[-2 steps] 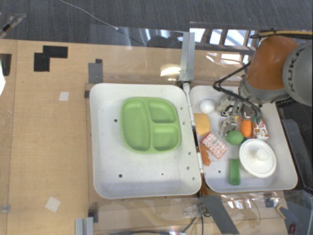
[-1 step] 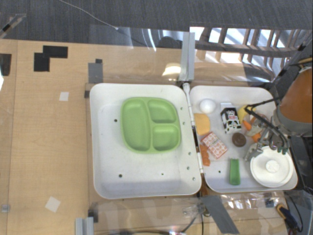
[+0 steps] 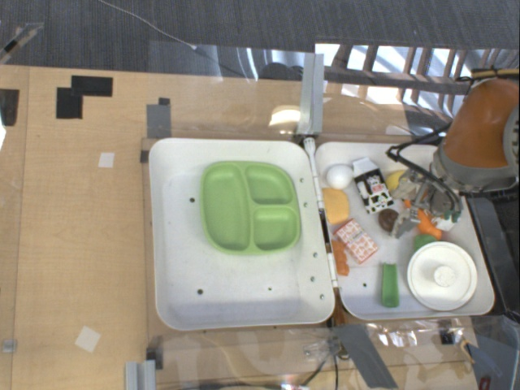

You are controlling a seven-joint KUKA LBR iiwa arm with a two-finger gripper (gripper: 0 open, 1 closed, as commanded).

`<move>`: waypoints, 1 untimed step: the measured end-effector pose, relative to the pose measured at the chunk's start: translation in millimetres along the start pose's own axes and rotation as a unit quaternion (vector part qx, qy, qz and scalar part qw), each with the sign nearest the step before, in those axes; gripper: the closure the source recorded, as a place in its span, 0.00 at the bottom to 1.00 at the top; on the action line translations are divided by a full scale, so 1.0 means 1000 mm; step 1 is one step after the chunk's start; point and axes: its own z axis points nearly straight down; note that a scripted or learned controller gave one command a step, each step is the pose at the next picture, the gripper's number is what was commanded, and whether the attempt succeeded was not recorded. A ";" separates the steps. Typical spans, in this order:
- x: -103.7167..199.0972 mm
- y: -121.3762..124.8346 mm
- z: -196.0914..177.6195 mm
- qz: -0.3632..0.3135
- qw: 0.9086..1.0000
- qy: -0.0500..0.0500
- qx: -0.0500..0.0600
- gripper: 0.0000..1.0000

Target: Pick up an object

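- A green stick-shaped item (image 3: 390, 285) is lying upright along the near part of the right bin (image 3: 479, 303), just left of a white round lidded container (image 3: 441, 275).
- The white round lidded container is sitting in the near right corner of the right bin, below the hand.
- A red-and-white patterned packet (image 3: 356, 243) is lying tilted near the left wall of the right bin, with an orange strip (image 3: 339, 259) just beside it on the left.
- A small green-and-orange item (image 3: 426, 236) is lying between the hand and the white container; its shape is too small to identify.
- The hand (image 3: 418, 205) is hanging low over the middle right of the right bin, among the clutter. Whether its fingers are wide or narrow cannot be told, and no object is seen between them.
- A dark brown item (image 3: 389, 219) is lying just left of the hand.
- An orange-yellow block (image 3: 336, 205) is resting against the left wall of the right bin.
- A black-and-white carton (image 3: 371, 187) is lying tilted near the middle, with a yellow item (image 3: 396, 179) to its right.
- A white ball (image 3: 338, 175) is sitting near the far left corner of the right bin.
- The left bin (image 3: 179, 299) is holding a green divided plate (image 3: 249, 207) at its centre, well apart from the hand.
- The arm's orange band (image 3: 483, 128) is showing at the far right, above the desk (image 3: 73, 242).
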 end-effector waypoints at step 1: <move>0.020 0.092 -0.001 0.108 0.994 -0.001 0.000 0.00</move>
